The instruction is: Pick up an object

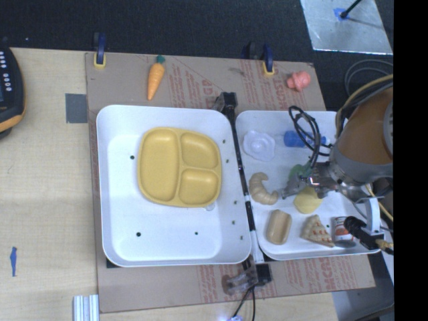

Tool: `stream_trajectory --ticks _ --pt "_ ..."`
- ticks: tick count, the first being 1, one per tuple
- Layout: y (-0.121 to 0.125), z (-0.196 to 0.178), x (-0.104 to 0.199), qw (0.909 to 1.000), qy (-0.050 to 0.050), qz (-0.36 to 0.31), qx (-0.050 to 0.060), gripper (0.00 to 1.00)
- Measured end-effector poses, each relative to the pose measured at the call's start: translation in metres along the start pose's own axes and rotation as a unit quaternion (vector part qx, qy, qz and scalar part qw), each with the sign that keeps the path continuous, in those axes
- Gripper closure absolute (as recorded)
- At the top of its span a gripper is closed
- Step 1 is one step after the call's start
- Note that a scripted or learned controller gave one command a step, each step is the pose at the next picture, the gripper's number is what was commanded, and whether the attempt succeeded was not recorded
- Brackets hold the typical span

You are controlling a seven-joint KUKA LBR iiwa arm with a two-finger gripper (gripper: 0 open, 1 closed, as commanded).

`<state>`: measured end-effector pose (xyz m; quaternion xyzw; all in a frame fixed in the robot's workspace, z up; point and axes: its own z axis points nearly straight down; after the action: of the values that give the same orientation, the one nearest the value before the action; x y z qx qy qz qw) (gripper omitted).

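The right bin holds a beige croissant, a tan bread roll, a pizza slice, a yellow round fruit, a clear plastic cup and a blue piece. My gripper hangs low over the middle of this bin, just above the yellow fruit and right of the croissant. Something small and green shows at its tip. The grey and orange arm covers the bin's right side.
The left bin carries a yellow divided plate. On the cardboard behind the bins lie a toy carrot and a pink object. Black cables loop over the right bin. A dark handset sits at the far left.
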<state>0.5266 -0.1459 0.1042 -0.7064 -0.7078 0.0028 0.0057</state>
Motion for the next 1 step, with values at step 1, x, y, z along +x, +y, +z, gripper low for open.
stream_trajectory --ticks 1 --pt "0.1199 0.0099 -0.0134 0.9999 -0.004 -0.003 -0.010 0.00"
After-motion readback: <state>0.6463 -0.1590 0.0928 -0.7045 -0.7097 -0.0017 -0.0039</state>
